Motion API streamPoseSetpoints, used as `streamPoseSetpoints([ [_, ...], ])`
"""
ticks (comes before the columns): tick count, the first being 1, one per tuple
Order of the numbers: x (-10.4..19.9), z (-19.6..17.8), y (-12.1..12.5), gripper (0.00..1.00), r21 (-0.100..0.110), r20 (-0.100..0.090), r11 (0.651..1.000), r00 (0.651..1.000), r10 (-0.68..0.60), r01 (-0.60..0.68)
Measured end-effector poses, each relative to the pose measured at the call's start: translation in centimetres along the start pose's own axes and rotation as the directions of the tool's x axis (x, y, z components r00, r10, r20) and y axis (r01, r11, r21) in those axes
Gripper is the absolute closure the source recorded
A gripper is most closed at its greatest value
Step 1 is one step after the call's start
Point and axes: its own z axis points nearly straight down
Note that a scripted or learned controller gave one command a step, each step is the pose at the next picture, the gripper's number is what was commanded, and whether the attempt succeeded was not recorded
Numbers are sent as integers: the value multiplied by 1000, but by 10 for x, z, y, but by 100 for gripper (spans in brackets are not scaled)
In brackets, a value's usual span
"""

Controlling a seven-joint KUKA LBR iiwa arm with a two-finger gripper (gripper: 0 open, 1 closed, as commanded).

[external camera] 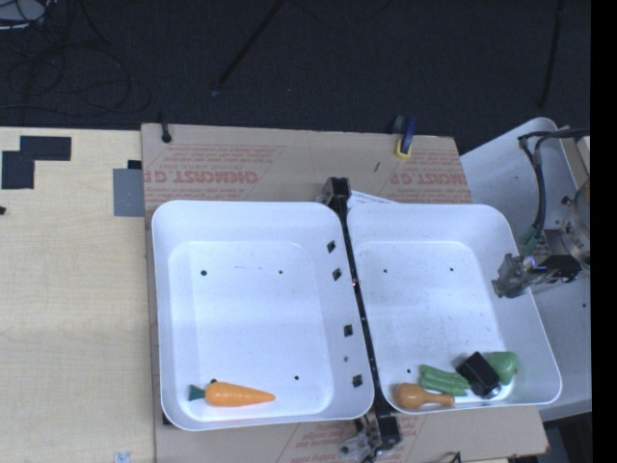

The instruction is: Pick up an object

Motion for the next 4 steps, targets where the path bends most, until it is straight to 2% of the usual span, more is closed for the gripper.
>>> streamPoseSetpoints([
  [1,33,4,-1,100,6,-1,1000,1000,2,-1],
  [2,-13,-36,-1,100,1,2,1000,1000,7,-7],
  [3,-81,-12,-2,100,7,2,1000,1000,11,-11],
  [4,-52,4,-1,100,6,-2,1000,1000,3,-3],
])
